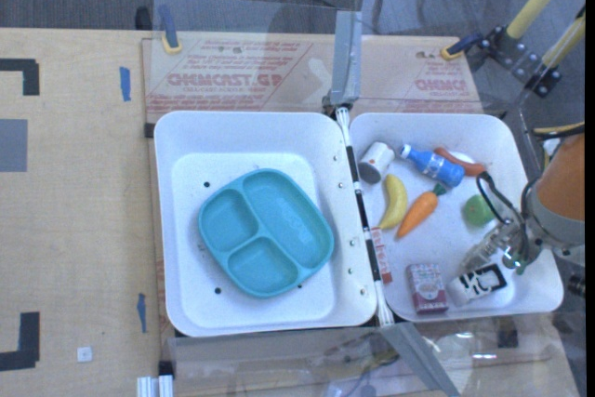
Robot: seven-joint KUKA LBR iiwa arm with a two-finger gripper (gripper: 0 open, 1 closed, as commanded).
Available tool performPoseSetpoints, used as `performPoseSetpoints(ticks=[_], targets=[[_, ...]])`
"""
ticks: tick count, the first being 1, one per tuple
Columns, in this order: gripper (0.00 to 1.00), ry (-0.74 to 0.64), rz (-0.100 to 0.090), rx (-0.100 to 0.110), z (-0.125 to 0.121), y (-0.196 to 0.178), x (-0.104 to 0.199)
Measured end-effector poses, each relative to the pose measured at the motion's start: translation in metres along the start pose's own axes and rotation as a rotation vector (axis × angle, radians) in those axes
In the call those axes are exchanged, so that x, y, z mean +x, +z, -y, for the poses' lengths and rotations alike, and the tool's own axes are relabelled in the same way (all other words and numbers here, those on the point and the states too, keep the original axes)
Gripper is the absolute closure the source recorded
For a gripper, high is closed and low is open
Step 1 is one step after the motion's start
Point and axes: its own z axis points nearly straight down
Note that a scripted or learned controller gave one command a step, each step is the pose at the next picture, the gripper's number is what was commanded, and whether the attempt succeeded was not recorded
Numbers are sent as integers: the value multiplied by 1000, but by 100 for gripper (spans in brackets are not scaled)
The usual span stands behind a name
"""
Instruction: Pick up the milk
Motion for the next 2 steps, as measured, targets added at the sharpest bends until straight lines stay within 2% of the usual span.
performPoseSetpoints(ticks=[1, 2], targets=[[100, 219, -6, 6, -37, -90, 43], [0, 219, -6, 6, -37, -90, 43]])
